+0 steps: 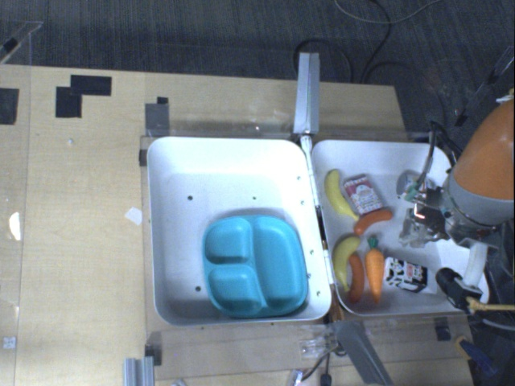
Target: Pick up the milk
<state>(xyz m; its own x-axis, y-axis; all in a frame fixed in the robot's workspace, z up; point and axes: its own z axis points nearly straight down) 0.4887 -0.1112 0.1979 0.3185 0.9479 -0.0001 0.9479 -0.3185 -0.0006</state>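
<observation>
camera view: fixed overhead, slanted, looking down on both bins
bench: light wooden top [72,240] with black tape marks at far left
left bin: shallow white plastic bin [173,175], sits on the bench left of the metal divider post
blue tray: turquoise three-compartment plastic tray [255,265], lies in the near half of the left bin, slightly rotated
right bin: shallow white plastic bin [378,153], touching the left bin along the shared edge
milk: small black-and-white cow-pattern carton [404,274], lying flat near the right bin's near edge, just right of the carrot
carrot: orange toy carrot with green top [374,272], lying lengthwise, between the milk and the lower banana
upper banana: yellow toy banana [339,194], along the left wall of the right bin
lower banana: yellow-green toy banana [344,257], near-left corner, touching a reddish-orange sausage-shaped piece [355,278]
red box: small red-and-white packet [360,192], just right of the upper banana
hot dog: orange-red sausage toy [373,219], just below the red box, tilted
arm: grey with orange band [487,155], enters from the right over the right bin
gripper: metal two-finger gripper [418,230], over the right bin's right-centre, above and apart from the milk
jaws: cannot tell how far open; nothing visible between them
</observation>
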